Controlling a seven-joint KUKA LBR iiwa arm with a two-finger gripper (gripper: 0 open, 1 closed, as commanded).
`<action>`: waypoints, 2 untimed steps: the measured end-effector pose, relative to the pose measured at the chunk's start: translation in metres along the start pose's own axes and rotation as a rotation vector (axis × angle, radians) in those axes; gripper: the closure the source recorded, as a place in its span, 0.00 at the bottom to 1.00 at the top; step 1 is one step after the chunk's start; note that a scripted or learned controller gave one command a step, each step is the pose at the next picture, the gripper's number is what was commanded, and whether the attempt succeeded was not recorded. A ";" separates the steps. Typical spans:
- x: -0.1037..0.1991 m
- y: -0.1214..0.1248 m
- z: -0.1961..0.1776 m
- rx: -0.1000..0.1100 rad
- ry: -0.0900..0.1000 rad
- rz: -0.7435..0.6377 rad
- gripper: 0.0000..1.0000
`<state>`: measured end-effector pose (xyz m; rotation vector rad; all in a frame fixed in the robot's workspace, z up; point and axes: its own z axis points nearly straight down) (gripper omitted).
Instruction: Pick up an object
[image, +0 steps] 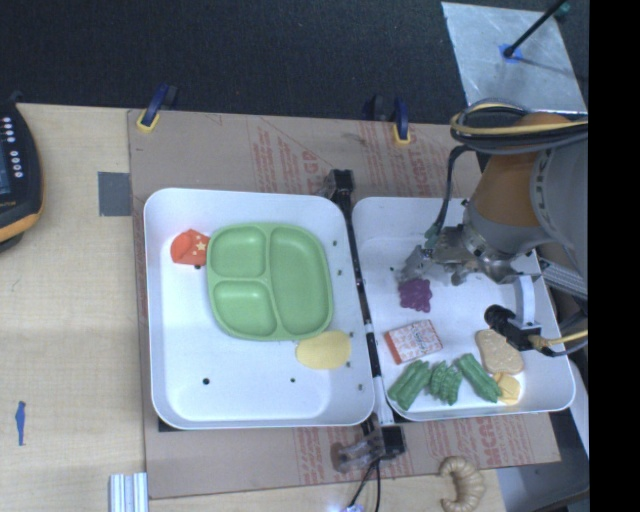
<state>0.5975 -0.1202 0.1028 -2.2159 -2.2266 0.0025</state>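
My gripper (413, 266) hangs over the upper left part of the right bin (385, 225). A purple grape cluster (415, 293) lies just below it, and I cannot tell whether they touch. Nothing shows held in the gripper. A red and white packet (413, 340) lies further toward the front. Along the front wall lie three green vegetable pieces (443, 382), a tan bread-like piece (498, 352) and a small yellow piece (509, 389).
The left bin (175, 390) holds a green divided plate (270, 280), a red piece (189, 247) at its upper left and a yellow piece (323, 350) at its lower right. A tan curled object (462, 483) lies on the bench in front of the right bin.
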 end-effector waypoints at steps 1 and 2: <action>-0.001 -0.013 0.012 0.005 0.001 0.002 0.00; -0.002 -0.012 0.000 0.003 0.001 0.001 1.00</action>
